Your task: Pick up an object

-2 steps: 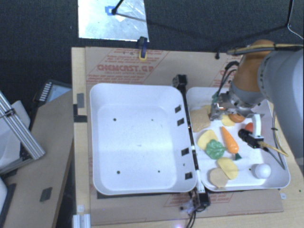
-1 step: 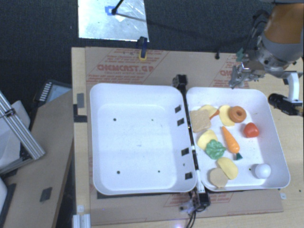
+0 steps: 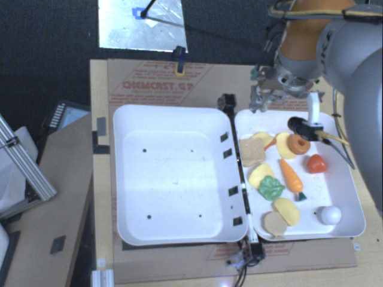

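Cardboard covers the surface [image 3: 155, 79] under two white bins; the left bin [image 3: 173, 172] offers bare floor, while the right bin [image 3: 347, 205] is crowded. Near its back rim hang the fingers [image 3: 261, 103], and whether they are open or shut I cannot tell. Just in front lies a bread slice [image 3: 252, 150], with a doughnut [image 3: 298, 143], tomato [image 3: 316, 163], carrot [image 3: 291, 175], green leaf [image 3: 271, 188] and white ball [image 3: 329, 214] spread farther forward. A black hinge strip [image 3: 238, 160] divides the bins
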You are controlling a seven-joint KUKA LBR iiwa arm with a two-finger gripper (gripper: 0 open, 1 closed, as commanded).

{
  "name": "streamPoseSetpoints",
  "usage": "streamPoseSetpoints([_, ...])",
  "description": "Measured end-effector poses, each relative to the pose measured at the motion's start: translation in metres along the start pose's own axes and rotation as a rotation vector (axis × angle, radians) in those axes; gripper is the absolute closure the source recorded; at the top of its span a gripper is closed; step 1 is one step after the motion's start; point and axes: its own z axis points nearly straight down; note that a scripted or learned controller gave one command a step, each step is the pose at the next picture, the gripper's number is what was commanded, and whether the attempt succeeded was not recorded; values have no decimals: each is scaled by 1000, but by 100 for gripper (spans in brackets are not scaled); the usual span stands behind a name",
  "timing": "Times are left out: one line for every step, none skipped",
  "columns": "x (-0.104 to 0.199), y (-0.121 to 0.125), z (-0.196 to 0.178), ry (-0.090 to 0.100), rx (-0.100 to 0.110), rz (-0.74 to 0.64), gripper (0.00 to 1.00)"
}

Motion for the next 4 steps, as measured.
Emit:
streamPoseSetpoints([79,0,-216,3,-15,-4,100])
streamPoseSetpoints([137,0,-274,2,-2,-2,100])
streamPoseSetpoints([170,1,-305,1,2,2,100])
streamPoseSetpoints([193,-93,-304,1,10,0,100])
